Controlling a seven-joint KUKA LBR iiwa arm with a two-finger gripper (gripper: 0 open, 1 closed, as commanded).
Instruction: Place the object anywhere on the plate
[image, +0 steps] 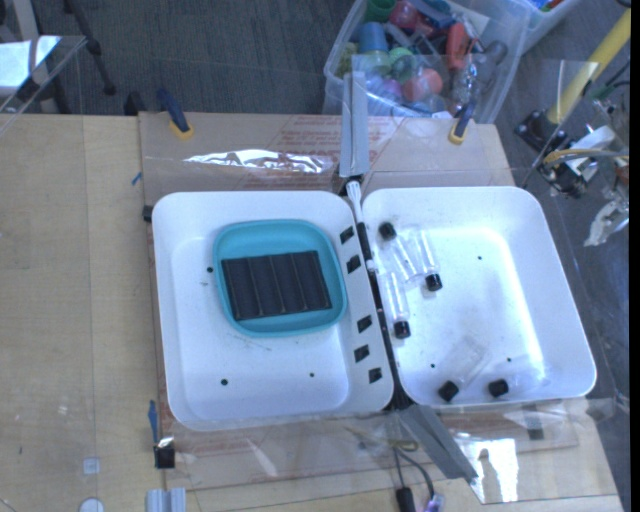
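Camera view: dark ridged block (275, 283) lies flat on teal plate (280, 233), left bin (190, 385) (clear vials (408, 262) in right bin (520, 290)); placement looks done, next likely just verify; gripper state can't tell

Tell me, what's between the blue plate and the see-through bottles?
The camera view shows the two bins' meeting walls, with black clips along them, between the blue plate and the clear bottles.

The plate (279, 277) sits in the left bin (190, 380) with a ribbed block (275, 285) on it. Several vials (410, 262) lie in the right bin (540, 300), some behind near the divider, others at the front edge
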